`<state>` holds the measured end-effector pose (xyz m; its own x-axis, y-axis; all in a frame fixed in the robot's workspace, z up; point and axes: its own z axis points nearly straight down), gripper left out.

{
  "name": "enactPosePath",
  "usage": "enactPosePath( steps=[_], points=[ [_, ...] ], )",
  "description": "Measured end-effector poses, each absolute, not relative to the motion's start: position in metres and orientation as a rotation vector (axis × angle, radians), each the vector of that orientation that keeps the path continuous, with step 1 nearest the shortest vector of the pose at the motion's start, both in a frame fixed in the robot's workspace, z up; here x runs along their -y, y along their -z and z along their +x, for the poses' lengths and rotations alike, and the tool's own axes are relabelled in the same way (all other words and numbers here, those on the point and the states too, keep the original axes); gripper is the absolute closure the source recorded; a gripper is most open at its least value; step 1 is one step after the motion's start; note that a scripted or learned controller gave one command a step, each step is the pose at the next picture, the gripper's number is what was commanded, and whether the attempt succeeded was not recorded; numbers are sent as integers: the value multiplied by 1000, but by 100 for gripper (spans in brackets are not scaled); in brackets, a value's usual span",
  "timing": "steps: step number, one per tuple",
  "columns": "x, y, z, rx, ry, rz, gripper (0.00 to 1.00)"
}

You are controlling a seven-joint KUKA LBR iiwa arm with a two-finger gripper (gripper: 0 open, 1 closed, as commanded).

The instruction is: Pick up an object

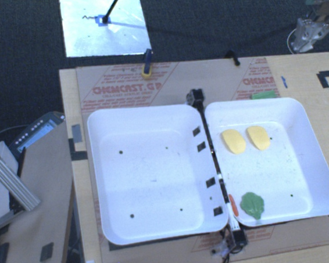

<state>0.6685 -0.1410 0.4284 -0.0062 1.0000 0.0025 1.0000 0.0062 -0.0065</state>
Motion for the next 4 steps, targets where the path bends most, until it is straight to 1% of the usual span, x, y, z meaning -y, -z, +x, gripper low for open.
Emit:
enactPosePath(
  steps=[1, 2, 3, 4],
  points=[
    [128, -543, 668, 2238, 14, -2224, 100],
    [212, -512, 667, 2217, -3, -2229, 100],
    [206, -537, 668, 2230, 3, -2220, 100],
    [206, -356, 605, 2209, -13, -2213, 100]
  ],
)
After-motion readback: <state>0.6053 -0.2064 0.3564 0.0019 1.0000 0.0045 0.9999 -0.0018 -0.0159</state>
